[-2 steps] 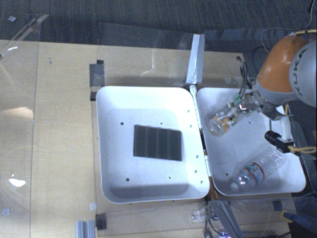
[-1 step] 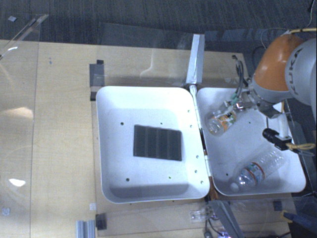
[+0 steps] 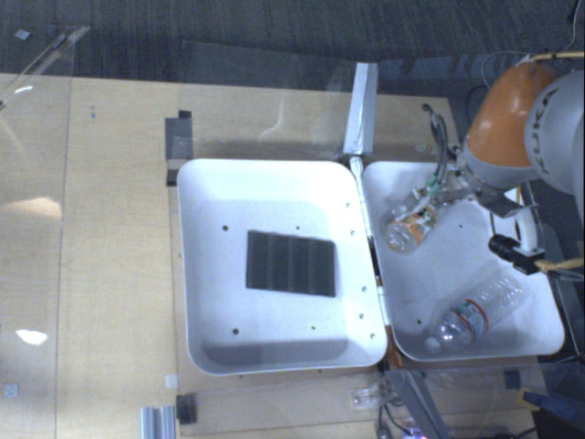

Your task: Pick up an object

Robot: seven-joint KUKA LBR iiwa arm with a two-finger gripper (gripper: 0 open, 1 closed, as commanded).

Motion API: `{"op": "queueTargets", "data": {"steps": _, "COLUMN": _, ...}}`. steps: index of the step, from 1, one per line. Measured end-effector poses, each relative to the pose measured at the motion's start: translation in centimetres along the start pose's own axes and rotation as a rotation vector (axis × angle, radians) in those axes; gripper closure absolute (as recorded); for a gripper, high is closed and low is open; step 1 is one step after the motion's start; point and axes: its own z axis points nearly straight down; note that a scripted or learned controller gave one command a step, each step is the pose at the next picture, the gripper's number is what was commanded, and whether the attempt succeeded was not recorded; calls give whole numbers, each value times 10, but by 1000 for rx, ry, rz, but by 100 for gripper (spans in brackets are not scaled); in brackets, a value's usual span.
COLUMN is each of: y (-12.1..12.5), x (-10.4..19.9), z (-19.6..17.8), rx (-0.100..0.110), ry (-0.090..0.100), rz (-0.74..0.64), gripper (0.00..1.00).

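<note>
I see the pale wooden surface carrying two shallow white bins. The left bin holds a dark ribbed rectangular mat. The right bin holds two clear plastic bottles: one lies near its front, the other is gripped by the claw.

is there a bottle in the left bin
No. The left bin holds a dark ribbed rectangular pad; both clear plastic bottles lie in the right bin.
</note>
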Motion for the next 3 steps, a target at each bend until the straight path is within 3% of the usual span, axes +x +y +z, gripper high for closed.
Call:
{"op": "queueTargets", "data": {"steps": 1, "y": 2, "x": 6, "z": 12, "rx": -3, "ry": -9, "rz": -65, "gripper": 0}}
{"op": "queueTargets", "data": {"steps": 2, "y": -9, "x": 20, "z": 36, "rx": 44, "ry": 18, "rz": -9, "gripper": 0}}
{"op": "queueTargets", "data": {"steps": 3, "y": -5, "x": 20, "z": 24, "rx": 37, "ry": 17, "rz": -11, "gripper": 100}}
